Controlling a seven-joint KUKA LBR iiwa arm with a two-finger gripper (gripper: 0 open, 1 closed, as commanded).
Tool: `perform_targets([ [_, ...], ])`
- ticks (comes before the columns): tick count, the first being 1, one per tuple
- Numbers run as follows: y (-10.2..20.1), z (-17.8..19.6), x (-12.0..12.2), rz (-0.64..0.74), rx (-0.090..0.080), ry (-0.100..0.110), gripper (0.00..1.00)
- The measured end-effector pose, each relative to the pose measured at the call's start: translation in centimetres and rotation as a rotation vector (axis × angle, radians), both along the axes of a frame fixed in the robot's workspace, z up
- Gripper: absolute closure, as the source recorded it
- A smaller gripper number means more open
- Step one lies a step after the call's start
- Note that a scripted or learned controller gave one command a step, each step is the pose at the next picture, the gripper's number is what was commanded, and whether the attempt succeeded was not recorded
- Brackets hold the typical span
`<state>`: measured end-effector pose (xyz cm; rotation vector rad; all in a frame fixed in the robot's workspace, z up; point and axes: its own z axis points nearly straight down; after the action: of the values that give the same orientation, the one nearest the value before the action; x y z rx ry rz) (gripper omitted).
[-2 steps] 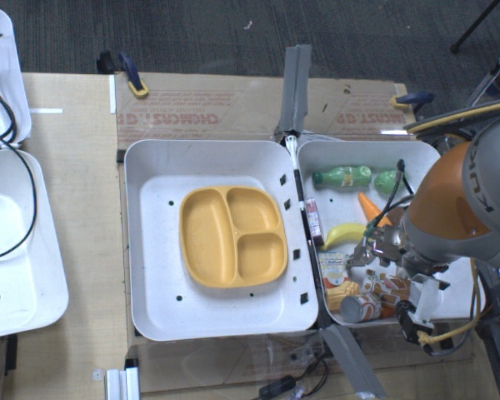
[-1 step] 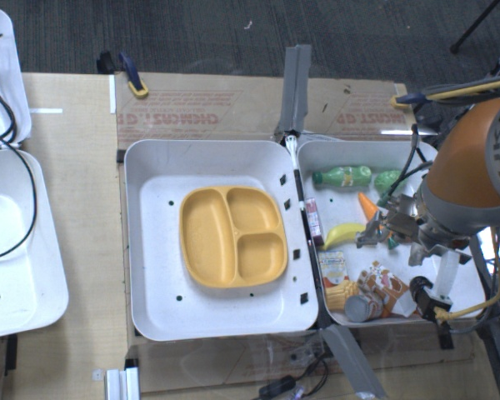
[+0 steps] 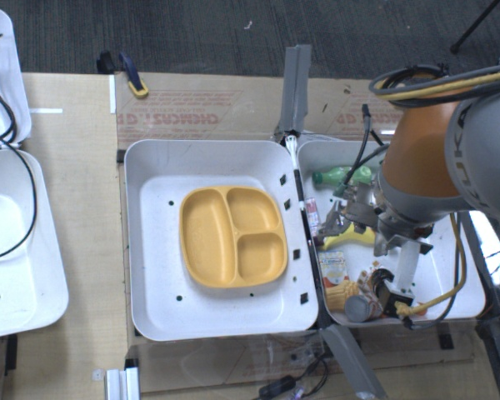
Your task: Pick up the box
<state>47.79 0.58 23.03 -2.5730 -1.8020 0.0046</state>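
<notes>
White plastic trays [image 3: 25, 248] sit at the far left of the bench with a black cable [image 3: 17, 215] looped across them, and a small clamp [image 3: 133, 80] with a yellow handle lies on the brown board behind. Next comes the left bin [image 3: 137, 223], which holds a yellow divided plate [image 3: 233, 236] lying flat near its middle, its three compartments bare. The right bin [image 3: 475, 300] touches it along a shared edge and is crowded. A green bottle [image 3: 337, 175] lies on its side toward the back, and a banana [image 3: 356, 238] lies near the middle. The box [image 3: 332, 267] (a small pale carton with red print, as far as can be made out) lies flat close to the bin's left wall, just in front of the banana. In front of the box are a small yellow knobbly item [image 3: 337, 291] and a grey cylinder [image 3: 358, 308] at the front wall. The grey arm [image 3: 433, 157] with its orange band reaches in from the right over this bin. The gripper [image 3: 348, 217] hangs above the banana, behind the box and apart from it. The wrist hides its tip, so whether it is spread or pressed together cannot be told.
</notes>
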Motion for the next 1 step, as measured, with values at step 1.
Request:
perform_targets([
  [1, -7.01, 15.91, 1.66, 0.014, -0.002, 0.001, 0.00],
])
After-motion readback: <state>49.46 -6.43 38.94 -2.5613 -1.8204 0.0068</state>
